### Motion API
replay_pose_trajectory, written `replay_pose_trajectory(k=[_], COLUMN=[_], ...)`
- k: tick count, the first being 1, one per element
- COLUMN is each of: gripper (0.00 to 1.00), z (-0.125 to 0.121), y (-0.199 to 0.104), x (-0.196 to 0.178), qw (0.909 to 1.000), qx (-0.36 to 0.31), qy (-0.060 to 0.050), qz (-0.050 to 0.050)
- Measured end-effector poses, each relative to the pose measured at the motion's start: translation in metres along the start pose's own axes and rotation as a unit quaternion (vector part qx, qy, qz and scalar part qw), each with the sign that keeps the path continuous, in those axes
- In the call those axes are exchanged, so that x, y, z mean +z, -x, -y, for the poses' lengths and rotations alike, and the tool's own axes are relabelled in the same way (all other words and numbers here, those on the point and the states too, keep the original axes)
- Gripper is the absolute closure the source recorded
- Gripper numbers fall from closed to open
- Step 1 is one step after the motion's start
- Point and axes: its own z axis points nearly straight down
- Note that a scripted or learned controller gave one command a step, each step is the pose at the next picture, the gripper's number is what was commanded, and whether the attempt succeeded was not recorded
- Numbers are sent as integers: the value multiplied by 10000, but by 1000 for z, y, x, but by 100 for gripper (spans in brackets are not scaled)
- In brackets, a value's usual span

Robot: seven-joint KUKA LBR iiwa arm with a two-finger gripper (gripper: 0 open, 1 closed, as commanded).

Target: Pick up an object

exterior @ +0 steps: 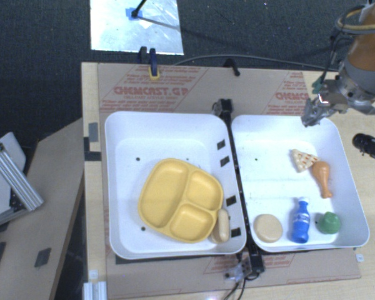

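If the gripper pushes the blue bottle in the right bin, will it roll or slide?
The blue bottle lies on its side, so it would probably roll sideways when nudged. It looks like smooth rigid plastic, likely light and somewhat slippery.

Glossy yellow plastic tray (pixel 181 200) in smooth white plastic bin (pixel 131 130)

My arm (pixel 365 49) is cut off by the right edge, so just the orange band and wrist show, and my gripper (pixel 312 114) above the far rim of the right bin (pixel 347 161) is too dark and small to tell how its fingers stand. The beige roll (pixel 222 225) is partly tucked under the yellow tray (pixel 178 199), and the bench (pixel 62 167) runs off the frame at bottom left
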Motion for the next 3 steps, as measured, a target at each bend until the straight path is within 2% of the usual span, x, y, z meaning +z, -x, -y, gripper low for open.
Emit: replay_pose_trajectory(k=[2, 3], gripper=[100, 100], z=[-10, -23], y=[-118, -172], x=[-1, 12], qw=[10000, 10000], qx=[-29, -23], qy=[-22, -25], qz=[-21, -15])
